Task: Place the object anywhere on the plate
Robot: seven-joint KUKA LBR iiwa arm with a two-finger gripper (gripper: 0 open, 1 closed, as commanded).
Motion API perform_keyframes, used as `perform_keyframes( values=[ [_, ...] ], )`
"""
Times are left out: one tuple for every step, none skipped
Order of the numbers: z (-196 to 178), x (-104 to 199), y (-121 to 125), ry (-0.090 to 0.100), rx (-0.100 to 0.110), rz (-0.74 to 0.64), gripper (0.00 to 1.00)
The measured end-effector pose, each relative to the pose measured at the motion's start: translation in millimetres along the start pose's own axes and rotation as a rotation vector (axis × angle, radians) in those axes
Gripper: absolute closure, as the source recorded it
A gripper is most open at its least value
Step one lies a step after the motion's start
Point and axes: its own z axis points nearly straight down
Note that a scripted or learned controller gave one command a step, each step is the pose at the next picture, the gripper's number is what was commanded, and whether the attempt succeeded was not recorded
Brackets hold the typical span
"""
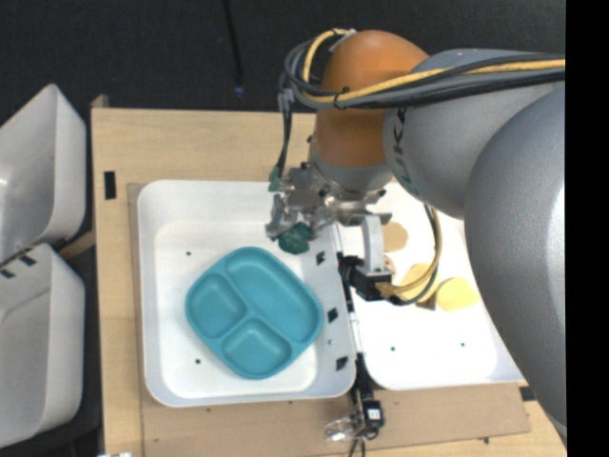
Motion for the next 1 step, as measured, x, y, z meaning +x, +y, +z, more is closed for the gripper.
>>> perform_keyframes(
  values=[
    [-0.6, -2.7, 1.1, 0.000, -0.002, 0.005, 0.00]
  ],
)
